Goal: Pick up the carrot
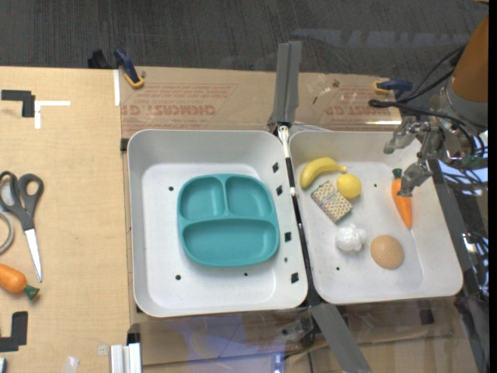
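The carrot [404,206] is orange with a green top. It points toward the near side by the right wall of the right bin [435,286]. My gripper [410,176] comes in from the upper right and sits right at the carrot's top end. From this view I cannot tell whether it has hold of the carrot or merely touches it.
The right bin also holds a banana [320,169], a lemon [349,186], a patterned sponge [331,202], a white lump [350,238] and a tan egg-shaped object [387,252]. A teal divided plate [228,220] lies in the left bin. Scissors [23,208] and a second carrot [12,279] lie on the bench at left.
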